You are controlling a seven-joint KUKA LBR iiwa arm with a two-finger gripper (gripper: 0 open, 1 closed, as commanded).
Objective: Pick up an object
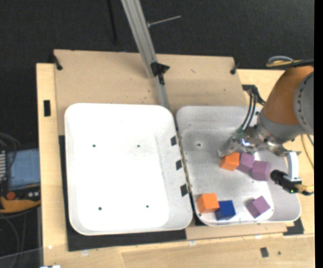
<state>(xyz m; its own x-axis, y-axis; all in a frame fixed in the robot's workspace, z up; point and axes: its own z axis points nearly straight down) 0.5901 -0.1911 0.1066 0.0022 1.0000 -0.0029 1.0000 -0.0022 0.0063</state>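
White plastic bins, two of them side by side on the table (217, 77), and all the action is in the right bin (206, 127). The left bin (119, 166) sits at about 9 o'clock from it. The grey arm (287, 102) with its orange band comes in from 3 o'clock and hangs over the right bin, with the tool (238, 145) low near the bin's middle.

Right under the tool there's a little cluster: an orange block (230, 161), with a purple block (246, 162) touching it at 3 o'clock and another purple block (260, 170) just beside that. Can't tell if the tool is released or clenched from this angle, and nothing is clearly between its tips.

Down at the bin's 6 o'clock edge: a second orange block (208, 201) touching a blue block (225, 210), plus a third purple block (258, 206) near them at 3 o'clock.
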